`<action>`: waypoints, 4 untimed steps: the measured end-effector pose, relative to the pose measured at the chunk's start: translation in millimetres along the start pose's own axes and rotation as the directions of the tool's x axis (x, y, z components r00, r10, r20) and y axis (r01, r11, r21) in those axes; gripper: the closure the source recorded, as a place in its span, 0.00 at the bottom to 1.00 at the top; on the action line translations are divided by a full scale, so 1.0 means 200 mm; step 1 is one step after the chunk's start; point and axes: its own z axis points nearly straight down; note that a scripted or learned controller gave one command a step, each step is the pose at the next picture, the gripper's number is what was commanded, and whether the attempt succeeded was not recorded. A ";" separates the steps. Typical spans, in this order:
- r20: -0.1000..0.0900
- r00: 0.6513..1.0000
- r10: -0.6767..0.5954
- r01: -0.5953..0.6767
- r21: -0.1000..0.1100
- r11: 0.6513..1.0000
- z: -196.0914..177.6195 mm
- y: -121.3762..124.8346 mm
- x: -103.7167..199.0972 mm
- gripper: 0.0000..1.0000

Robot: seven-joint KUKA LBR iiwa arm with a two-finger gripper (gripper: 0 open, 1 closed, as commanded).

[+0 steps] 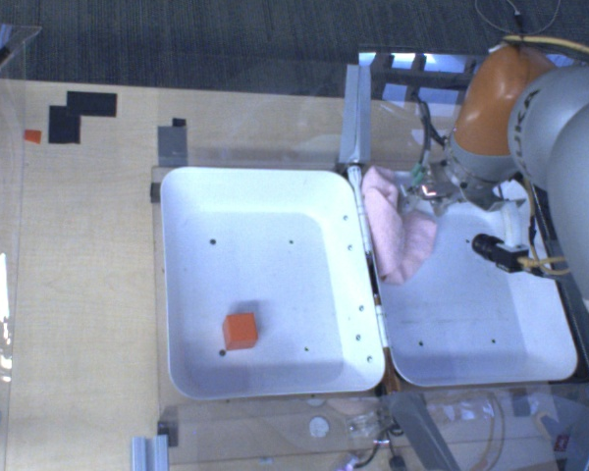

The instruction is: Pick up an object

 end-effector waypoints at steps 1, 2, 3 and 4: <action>0.004 0.991 -0.132 0.132 -0.010 0.991 0.08 -0.03 -0.03 0.00; 0.003 0.991 -0.132 0.132 -0.010 0.991 0.08 -0.03 -0.03 0.00; 0.003 0.991 -0.132 0.132 -0.010 0.991 0.08 -0.03 -0.03 0.00; 0.003 0.991 -0.132 0.132 -0.010 0.991 0.08 -0.03 -0.03 0.00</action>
